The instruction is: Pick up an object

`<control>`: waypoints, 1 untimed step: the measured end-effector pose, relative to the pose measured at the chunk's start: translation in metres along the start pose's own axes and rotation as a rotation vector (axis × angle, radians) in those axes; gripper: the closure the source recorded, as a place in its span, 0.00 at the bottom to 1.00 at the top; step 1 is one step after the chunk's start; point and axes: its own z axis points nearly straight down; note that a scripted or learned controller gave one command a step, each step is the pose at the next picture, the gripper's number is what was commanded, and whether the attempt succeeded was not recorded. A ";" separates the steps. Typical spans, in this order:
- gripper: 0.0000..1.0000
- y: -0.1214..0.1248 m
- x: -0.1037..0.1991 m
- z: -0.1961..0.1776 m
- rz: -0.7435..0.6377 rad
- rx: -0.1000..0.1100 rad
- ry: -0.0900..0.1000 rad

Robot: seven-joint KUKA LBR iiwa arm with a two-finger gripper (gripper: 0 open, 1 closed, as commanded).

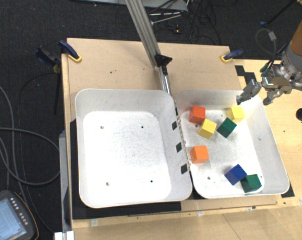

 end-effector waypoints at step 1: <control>0.00 0.001 0.000 -0.003 -0.002 -0.005 -0.002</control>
